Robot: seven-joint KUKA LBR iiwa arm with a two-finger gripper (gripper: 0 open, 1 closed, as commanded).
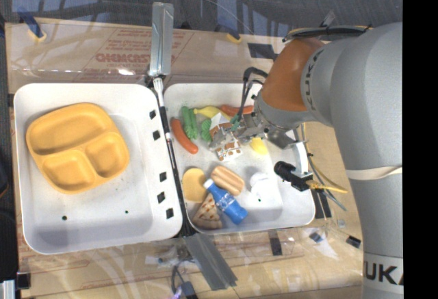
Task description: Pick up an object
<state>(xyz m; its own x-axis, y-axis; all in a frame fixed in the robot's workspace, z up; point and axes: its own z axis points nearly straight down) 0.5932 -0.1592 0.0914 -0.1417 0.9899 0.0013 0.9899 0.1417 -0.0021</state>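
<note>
Grey arm (356, 126) with orange band, entering from the right and bending over the right bin (301, 212). Left bin (89, 236) bearing a yellow sectioned tray (76, 146), set slightly askew toward the upper left. Right bin crowded with toy food. Gripper (229, 141) lowered into the upper middle of the right bin, among the items there; finger spacing not discernible, and nothing seen clearly clamped between the fingers. Hot dog (227, 180) near the bin's centre, just below the gripper, long axis running from upper left to lower right. Blue bottle (226, 203) touching the hot dog's lower edge, long axis likewise diagonal, white cap toward the upper left, base toward the lower right. Red sausage (184, 136) by the bin's left wall, long axis steeply diagonal, upper end toward the upper left. Green vegetable (189, 122) just right of the sausage, nearly upright in the view. Yellow round piece (193, 185) at the left of the hot dog, partly under it. Brown wedge (207, 214) at the bin's lower edge, beside the bottle's base. White rounded item (260, 183) right of the hot dog. Small yellow piece (258, 147) just right of the gripper.
</note>
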